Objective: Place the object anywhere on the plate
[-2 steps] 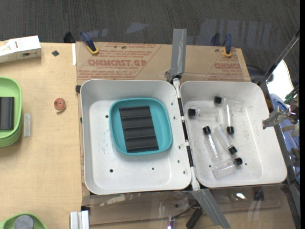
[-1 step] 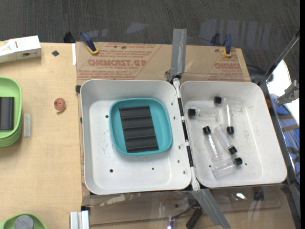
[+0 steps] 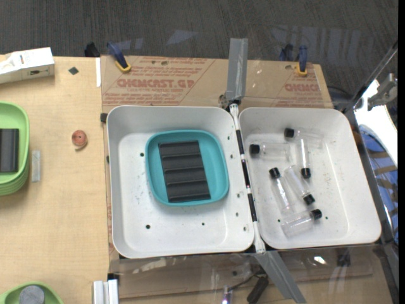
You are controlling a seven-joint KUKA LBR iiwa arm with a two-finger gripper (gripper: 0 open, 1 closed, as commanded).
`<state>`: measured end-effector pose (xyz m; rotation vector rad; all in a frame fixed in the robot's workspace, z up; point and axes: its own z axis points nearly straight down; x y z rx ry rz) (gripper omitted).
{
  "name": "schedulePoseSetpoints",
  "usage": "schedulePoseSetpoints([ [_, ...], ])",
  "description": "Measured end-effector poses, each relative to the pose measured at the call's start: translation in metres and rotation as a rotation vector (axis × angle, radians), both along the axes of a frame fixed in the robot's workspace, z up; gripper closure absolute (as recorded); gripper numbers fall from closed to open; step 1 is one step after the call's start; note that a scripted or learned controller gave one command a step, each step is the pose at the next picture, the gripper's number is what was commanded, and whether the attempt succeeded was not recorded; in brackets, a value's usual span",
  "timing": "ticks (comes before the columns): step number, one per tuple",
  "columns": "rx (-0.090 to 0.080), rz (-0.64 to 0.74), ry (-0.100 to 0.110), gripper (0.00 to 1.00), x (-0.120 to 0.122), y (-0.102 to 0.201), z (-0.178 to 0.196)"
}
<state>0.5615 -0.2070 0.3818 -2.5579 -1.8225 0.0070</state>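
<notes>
Scanning from the left, you meet a stack of shallow lime-green plastic trays (image 3: 14,173) at the edge of the pale wooden bench (image 3: 60,227), with a dark rectangular piece lying in the top one. Just beyond them a small reddish round disc (image 3: 78,138) sits alone on the wood, and a white cardboard box (image 3: 25,63) lies at the bench's far corner.

Next you come to the left shallow white bin (image 3: 126,233). A teal square plastic plate with rounded corners (image 3: 219,170) rests flat in its middle, and a black ribbed rectangular block (image 3: 183,170) lies on the plate. Behind both bins a brown printed cardboard sheet (image 3: 158,78) is held by blue-and-orange clamps (image 3: 118,57).

Across the centre divider, the right shallow white bin (image 3: 354,227) holds the clear plastic vials with black caps (image 3: 292,183). About six lie loose on their sides, some touching or overlapping, all well apart from the plate.
</notes>
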Motion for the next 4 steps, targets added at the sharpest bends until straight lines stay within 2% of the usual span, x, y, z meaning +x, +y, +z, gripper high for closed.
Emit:
schedulePoseSetpoints([
  [1, 0.0, 0.107, 0.0, 0.0, 0.037, 0.001, 0.009],
  [2, 0.001, 0.253, -0.001, 0.0, 0.095, -0.008, 0.058],
  [4, 0.002, 0.501, -0.001, 0.0, 0.098, -0.014, 0.059],
])
